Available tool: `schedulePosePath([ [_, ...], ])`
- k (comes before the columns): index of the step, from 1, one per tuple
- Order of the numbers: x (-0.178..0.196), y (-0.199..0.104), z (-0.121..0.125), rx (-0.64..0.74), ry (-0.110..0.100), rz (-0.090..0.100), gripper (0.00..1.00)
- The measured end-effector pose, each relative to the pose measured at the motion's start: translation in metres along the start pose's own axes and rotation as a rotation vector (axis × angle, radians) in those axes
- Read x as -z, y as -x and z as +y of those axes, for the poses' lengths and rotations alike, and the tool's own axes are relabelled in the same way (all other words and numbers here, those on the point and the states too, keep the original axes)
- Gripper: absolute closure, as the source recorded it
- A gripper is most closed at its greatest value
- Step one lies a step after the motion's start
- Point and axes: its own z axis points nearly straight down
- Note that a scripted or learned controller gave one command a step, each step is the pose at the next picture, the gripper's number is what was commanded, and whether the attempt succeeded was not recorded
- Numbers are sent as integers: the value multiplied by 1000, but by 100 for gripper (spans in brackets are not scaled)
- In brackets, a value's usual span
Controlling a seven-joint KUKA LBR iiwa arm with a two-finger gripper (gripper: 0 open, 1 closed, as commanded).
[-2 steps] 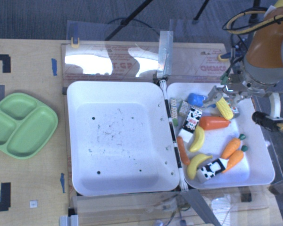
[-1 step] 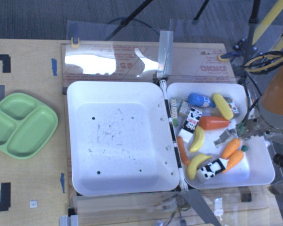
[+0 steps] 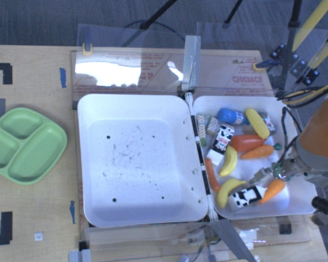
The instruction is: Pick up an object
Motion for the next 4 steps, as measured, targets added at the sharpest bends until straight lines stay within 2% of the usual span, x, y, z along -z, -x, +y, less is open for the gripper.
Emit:
schedulePosePath([
  [1,-8,32,54,41,3,1,0],
  [2,-7,50,144,-66,3,5,0],
  [3,-5,44,64,62,6,12,0],
  [4,4,48,64,60,9,1,100],
])
